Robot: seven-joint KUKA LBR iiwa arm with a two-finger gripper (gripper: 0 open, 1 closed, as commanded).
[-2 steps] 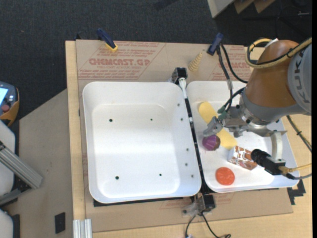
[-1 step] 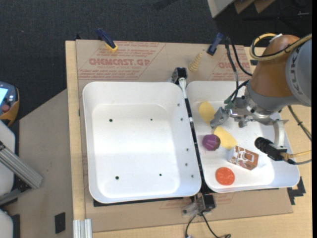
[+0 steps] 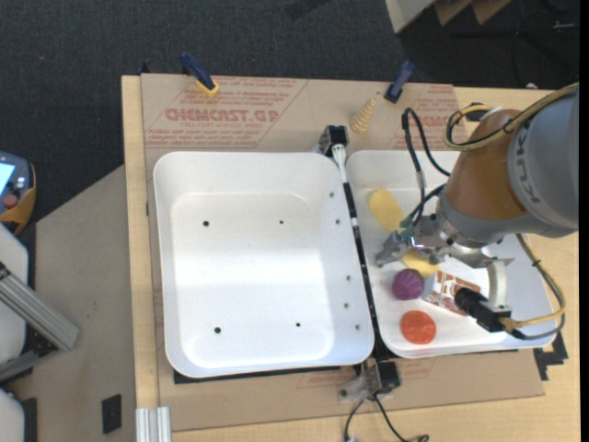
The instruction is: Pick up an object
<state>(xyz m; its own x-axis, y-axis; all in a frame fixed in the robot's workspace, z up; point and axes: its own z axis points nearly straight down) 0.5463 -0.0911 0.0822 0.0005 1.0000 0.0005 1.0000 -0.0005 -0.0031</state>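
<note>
Objects lie in the right bin (image 3: 538, 274), beside the larger left bin (image 3: 248, 265) on the worktop (image 3: 147, 155): a yellow piece (image 3: 386, 208), purple ball (image 3: 408, 284) and orange ball (image 3: 418, 327). Just above the purple ball, the gripper (image 3: 411, 254) possibly touches a small yellow item (image 3: 419, 263); its opening I cannot tell.

Red print on the cardboard sheet (image 3: 276, 109) covering the worktop reads roughly "CHEMCAST GP", seen upside down. Dark letters "KU" stand on the grey arm (image 3: 543, 168).
</note>
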